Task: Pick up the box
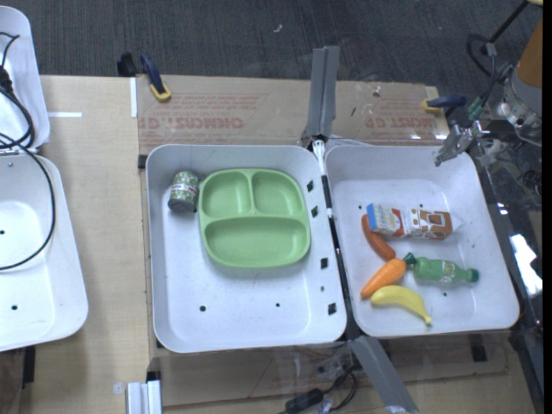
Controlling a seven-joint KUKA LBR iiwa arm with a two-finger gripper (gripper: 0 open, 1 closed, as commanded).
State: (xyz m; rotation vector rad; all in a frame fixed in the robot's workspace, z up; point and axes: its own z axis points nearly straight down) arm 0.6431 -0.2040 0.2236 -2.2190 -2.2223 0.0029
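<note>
Two white bins [164, 257] sit on tan cardboard [224, 110] with red lettering, holding a pale green plate [254, 218], a green-labelled can [183, 191], an orange-and-white box [407, 222], an orange carrot [384, 277], a yellow banana [402, 302] and a green bottle [442, 271].

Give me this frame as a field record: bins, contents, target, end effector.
left bin: holds green tray and small can
tray: three compartments, nothing in them
can: left of tray, on its side
right bin: holds box, sausage, carrot, bottle, banana
target: box, lying flat at upper middle of right bin, its left end touching the sausage
end effector: above the right bin's upper right corner, apart from the box, nothing seen in it
task state: box not picked up
</note>
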